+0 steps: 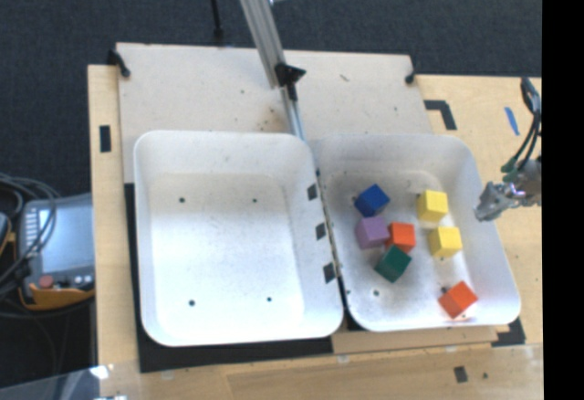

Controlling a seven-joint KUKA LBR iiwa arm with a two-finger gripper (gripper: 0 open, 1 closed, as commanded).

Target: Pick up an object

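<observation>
My gripper [497,200] hung at the right bin's [474,172] right rim, holding nothing; jaw state I could not tell. Nearest target: upper yellow cube [433,205], right of centre. Best approached from above. Lower yellow cube [444,240] and orange cube [402,235] crowded it; left bin [146,206] well apart.

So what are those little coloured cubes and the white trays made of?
The small coloured cubes, such as the blue cube, look like painted wood or foam: matte, flat colour, no glare. Which one I cannot tell. The shallow white bins look like moulded plastic: rounded corners, smooth, slightly scuffed walls.
</observation>
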